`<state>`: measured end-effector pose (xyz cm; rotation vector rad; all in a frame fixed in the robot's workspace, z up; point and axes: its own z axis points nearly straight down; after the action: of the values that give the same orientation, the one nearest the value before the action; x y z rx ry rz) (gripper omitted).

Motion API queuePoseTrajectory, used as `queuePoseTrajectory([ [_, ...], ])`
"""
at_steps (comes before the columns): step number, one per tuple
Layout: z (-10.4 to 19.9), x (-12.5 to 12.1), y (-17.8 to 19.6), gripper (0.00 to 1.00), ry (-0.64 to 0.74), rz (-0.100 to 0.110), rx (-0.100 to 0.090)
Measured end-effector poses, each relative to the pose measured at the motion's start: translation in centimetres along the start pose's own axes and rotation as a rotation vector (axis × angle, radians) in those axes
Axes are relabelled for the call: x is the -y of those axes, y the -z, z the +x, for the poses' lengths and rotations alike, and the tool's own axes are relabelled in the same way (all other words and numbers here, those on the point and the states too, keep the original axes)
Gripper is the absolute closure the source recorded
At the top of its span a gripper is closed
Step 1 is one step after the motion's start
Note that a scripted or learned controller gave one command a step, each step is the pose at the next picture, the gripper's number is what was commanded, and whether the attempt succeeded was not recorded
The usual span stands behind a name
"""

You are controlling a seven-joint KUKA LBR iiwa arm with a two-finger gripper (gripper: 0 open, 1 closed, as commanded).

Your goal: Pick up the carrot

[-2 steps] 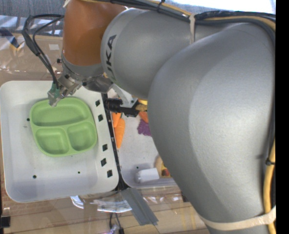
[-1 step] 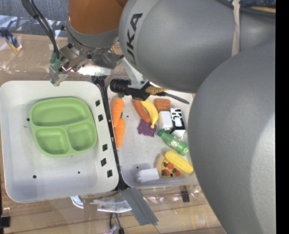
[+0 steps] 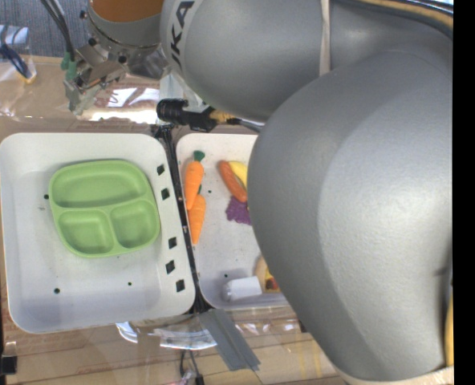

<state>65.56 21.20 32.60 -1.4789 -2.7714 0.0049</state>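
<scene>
The carrot [image 3: 193,197] is orange with a green top and lies lengthwise along the left wall of the right bin [image 3: 213,291], its top pointing to the far side. My gripper [image 3: 81,83] hangs beyond the far edge of the left bin [image 3: 13,215], over the bench, well away from the carrot and to its upper left. The orange band of the wrist sits just above it. The arm's large grey body covers most of the right bin.
A green divided plate [image 3: 103,207] lies in the left bin. Near the carrot in the right bin are a short orange-red piece [image 3: 233,181], a yellow item [image 3: 239,169], a purple item [image 3: 237,212] and a white block [image 3: 241,287]. A black bar [image 3: 177,207] runs between the bins.
</scene>
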Motion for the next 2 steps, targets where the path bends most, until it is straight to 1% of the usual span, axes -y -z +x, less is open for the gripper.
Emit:
queuePoseTrajectory([
  [1, -0.3, 1.9, -9.6, 1.0, -0.304, 0.006, -0.002],
  [2, 5.0, 8.0, -11.8, 1.0, -0.43, 0.004, -0.002],
])
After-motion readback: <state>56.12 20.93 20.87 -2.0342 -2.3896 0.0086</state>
